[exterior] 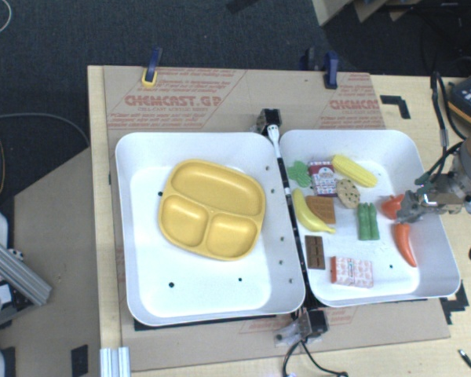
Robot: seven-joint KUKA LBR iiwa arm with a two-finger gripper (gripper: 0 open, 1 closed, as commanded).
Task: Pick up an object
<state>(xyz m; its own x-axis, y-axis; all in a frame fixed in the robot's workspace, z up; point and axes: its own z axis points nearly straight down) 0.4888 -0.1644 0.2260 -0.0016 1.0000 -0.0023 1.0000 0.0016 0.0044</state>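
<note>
Below me the tabletop [220,93] is brown board printed with red lettering. A yellow clamp [151,71] and a blue clamp [330,69] grip its far edge. Beyond it lies dark carpet [141,14], where a thin white cable [0,14] loops at far left.

Readable text stands on the brown board [243,93] under the two bins. Red print "CHEMCAST G.P" at upper left, above the left bin, with a smaller red line beneath it too fine to read. A second red print of the same style at upper right, above the right bin, cut off and legible only in part ("CHEMC..."). Two small packets in the right bin, one red and white [324,177] and one with red pattern [352,272], carry print too small to read.
</note>
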